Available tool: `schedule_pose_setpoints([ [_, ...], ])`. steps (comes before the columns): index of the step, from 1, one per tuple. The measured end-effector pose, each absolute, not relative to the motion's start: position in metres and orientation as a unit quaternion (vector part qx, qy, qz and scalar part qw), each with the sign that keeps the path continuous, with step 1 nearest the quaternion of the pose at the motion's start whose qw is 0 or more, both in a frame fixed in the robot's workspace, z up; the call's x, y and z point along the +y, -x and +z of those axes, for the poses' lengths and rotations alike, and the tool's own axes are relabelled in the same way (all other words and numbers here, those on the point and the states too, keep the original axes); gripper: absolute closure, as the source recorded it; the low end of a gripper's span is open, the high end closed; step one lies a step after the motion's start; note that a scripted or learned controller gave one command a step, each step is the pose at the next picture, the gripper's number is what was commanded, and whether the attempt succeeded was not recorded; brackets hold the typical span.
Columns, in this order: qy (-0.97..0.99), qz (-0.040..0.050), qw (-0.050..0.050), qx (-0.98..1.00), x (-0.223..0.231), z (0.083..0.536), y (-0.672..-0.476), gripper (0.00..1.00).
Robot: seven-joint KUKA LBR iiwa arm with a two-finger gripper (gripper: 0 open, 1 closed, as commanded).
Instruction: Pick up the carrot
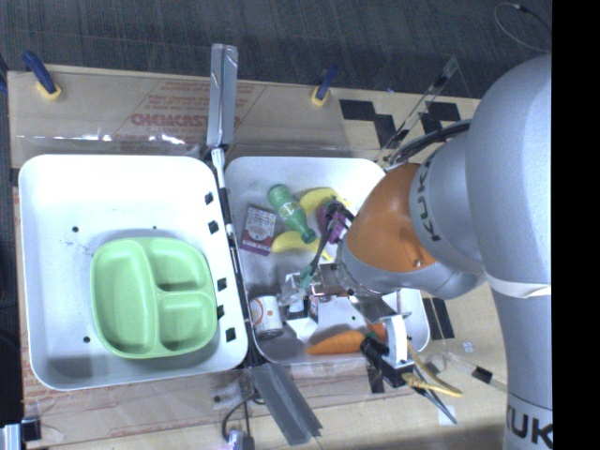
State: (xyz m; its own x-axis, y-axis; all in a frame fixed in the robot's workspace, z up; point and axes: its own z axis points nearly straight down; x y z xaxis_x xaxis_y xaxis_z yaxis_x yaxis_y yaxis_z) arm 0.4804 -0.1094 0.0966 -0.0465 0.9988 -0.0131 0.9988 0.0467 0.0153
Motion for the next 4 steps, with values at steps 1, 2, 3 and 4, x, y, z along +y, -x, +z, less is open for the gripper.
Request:
schedule_pose_setpoints([
  [1,-0.462,0.0,0.001,0.887,-0.12,0.126,-0.477,0.0],
  [2,-0.534,-0.0027,0.012,0.846,-0.11,0.098,-0.482,0.0],
  [3,-0.55,0.0001,0.0,0.835,-0.136,0.138,-0.477,0.0],
  [4,-0.568,-0.0013,0.009,0.823,-0.112,0.095,-0.479,0.0],
])
